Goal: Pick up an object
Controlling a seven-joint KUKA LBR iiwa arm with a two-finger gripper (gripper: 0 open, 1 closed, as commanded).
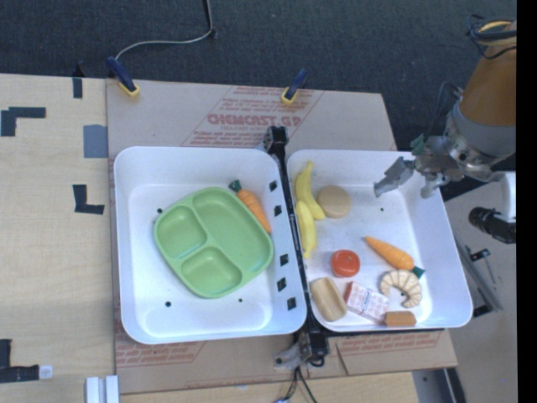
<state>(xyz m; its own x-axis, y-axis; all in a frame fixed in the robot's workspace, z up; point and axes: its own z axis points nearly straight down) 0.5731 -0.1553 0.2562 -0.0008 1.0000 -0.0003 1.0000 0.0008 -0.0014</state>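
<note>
My gripper (405, 186) hangs over the far right part of the right bin (440, 250), open, with nothing between its fingers. Below and to its left lie two yellow bananas (304, 210), a round tan bun (334, 201), a red tomato (345, 264), an orange carrot (389, 253), a croissant (403, 285), a bread roll (327, 299), a pink packet (366, 300) and a small sausage (399, 318). The bun is the nearest item to the gripper, a little to its left.
The left bin (134, 225) holds a green divided plate (213, 242) with a second carrot (252, 209) at its far right edge. A black divider (285, 225) runs between the bins. Cardboard lies under both, clamped at the back.
</note>
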